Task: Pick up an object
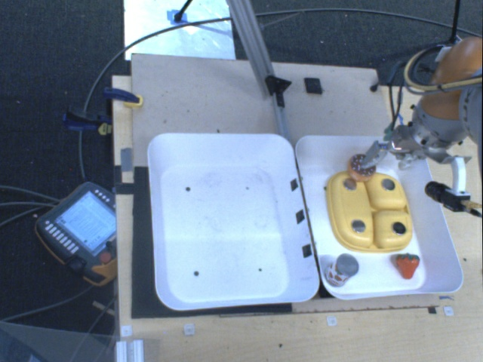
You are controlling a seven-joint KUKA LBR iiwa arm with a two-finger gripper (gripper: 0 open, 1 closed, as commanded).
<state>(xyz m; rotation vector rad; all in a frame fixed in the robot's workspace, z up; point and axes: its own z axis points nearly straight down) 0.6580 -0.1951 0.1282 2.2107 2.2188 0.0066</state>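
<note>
a: any writing to read?
b: none legible. yellow tray [370, 213] fills the right bin [434, 236] middle; strawberry [407, 265] and small cup [339, 268] by its near edge
a: jaws?
b: gripper [371, 159] over the donut [362, 167] at the tray's far corner; can't tell their gap

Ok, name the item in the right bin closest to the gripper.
The small brown doughnut-like piece at the yellow tray's far edge, right under the gripper; strawberry and cup lie nearer the camera.
</note>
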